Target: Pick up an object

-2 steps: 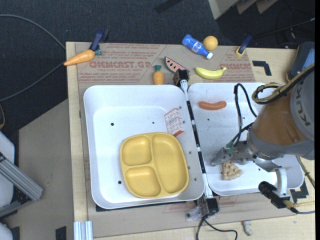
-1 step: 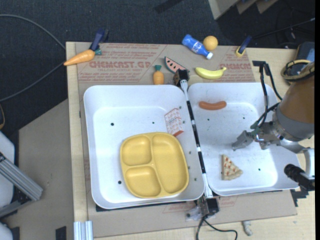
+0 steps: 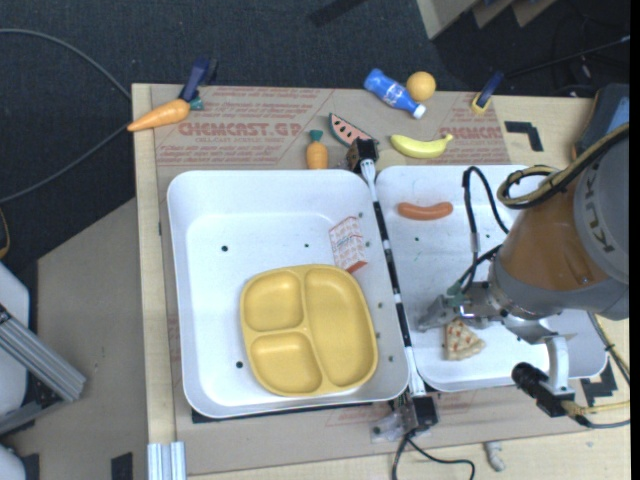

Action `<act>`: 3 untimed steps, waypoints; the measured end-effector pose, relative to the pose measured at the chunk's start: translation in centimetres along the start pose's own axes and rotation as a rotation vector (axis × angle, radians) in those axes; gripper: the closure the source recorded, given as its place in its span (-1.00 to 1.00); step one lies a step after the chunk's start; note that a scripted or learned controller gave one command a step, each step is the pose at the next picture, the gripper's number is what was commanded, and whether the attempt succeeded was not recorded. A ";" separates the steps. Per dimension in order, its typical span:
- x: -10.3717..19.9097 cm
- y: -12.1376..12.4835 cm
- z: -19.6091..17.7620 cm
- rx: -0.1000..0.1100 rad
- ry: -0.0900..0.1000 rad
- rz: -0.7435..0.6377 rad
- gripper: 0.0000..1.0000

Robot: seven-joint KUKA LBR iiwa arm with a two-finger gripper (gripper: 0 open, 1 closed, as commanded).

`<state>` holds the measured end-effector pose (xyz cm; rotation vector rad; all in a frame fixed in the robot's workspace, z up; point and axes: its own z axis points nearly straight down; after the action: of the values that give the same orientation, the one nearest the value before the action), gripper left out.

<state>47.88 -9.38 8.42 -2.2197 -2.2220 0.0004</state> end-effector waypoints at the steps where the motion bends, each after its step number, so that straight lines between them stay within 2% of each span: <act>1: -4.3 6.4 -6.3 -0.003 -0.002 0.001 -1.00; 2: -0.5 1.5 0.0 0.001 0.000 0.001 -1.00; 3: -0.2 0.0 0.0 0.002 0.001 0.001 -1.00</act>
<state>47.84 -9.60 8.42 -2.2197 -2.2190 0.0016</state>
